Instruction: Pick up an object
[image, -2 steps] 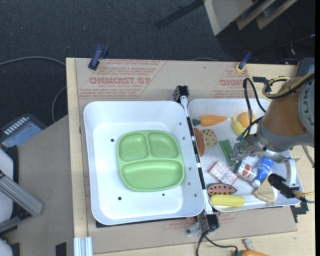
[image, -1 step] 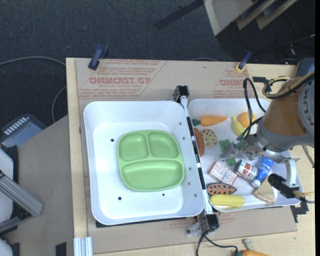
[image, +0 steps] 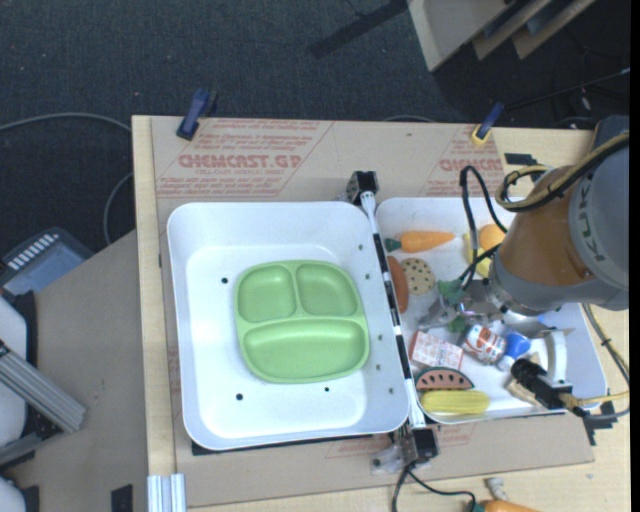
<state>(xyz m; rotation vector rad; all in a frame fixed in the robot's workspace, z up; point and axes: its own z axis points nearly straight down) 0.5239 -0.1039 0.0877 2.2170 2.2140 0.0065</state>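
Toys crowded the right bin (image: 592, 372), while the left bin (image: 190, 300) held a green divided plate (image: 300, 321) lying flat near its middle. The grey arm with its orange band (image: 545, 240) reached in from the right and hung over the right bin, its gripper (image: 462, 305) low among the toys; whether the fingers were wide or narrow could not be told. Near the bin's far wall lay a toy carrot (image: 425, 240), and just below it a spotted cookie (image: 415, 274). Toward the near wall sat a watermelon slice (image: 443, 379) and, touching it, a yellow corn cob (image: 456, 402). A red-and-white packet (image: 436, 350) lay between cookie and watermelon slice.
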